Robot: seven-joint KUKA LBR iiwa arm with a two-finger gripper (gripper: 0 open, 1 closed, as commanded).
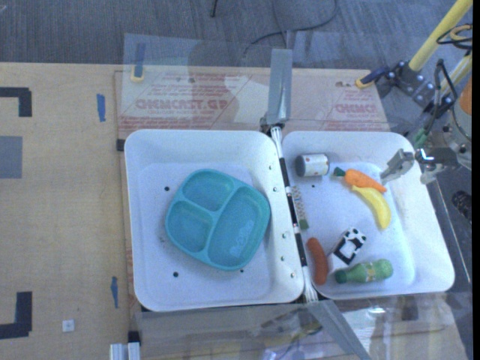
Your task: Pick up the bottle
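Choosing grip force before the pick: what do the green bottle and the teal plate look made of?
Green bottle: likely plastic, smooth and slightly glossy, with a pale highlight along its side; it lies on its side in the right bin. Teal plate: probably moulded plastic or silicone, uniform colour, soft sheen, rounded dividers; which one is unclear.

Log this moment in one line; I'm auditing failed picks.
gripper: over right bin, holding nothing | green bottle: lying at front, untouched | blue divided plate: left bin

place: robot lab | cues: plywood bench point(60, 223) with tape marks | two white bins point(150, 156) | loose cables point(300, 6)
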